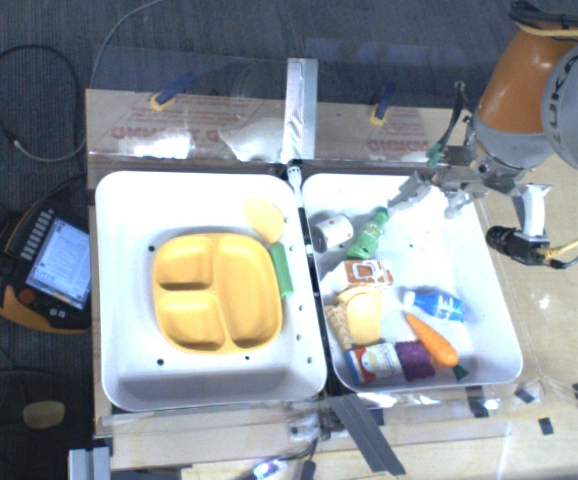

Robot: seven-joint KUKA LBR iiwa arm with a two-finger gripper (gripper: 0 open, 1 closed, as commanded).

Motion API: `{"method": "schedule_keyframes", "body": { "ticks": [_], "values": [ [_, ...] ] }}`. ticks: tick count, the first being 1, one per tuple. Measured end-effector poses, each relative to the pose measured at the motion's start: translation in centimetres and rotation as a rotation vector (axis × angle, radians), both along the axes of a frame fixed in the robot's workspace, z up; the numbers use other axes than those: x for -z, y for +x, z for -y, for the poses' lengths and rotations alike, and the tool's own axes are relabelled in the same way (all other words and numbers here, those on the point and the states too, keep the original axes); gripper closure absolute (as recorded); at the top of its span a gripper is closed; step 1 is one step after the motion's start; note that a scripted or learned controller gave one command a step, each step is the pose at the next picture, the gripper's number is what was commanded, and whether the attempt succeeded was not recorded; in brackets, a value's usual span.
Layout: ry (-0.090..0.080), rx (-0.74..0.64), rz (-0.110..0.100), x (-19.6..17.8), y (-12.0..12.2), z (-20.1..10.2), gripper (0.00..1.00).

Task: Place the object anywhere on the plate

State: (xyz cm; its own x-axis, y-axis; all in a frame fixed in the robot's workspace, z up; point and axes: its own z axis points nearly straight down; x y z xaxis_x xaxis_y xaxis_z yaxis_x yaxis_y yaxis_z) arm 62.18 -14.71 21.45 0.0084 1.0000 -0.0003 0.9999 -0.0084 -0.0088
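Though labels blur, the plate (217, 290) looks unmarked.

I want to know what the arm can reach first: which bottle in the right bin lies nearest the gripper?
The green bottle, near the bin's upper left, just below-left of the gripper. The blue-and-white bottle and the purple-capped one lie farther down.

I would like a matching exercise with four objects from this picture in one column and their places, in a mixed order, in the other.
Things:
1. yellow plate
2. carrot
3. green bottle
4. green stick

Places:
A. right bin, near its front right corner
B. middle of the left bin
C. left bin, beside the plate's right edge
D. right bin, toward its back

Pairs: 1-B, 2-A, 3-D, 4-C
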Motion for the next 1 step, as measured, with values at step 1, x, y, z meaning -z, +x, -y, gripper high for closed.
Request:
{"method": "schedule_keyframes", "body": {
  "ticks": [1],
  "values": [
    [0.001, 0.000, -0.003, -0.67, 0.04, 0.02, 1.00]
  ]
}}
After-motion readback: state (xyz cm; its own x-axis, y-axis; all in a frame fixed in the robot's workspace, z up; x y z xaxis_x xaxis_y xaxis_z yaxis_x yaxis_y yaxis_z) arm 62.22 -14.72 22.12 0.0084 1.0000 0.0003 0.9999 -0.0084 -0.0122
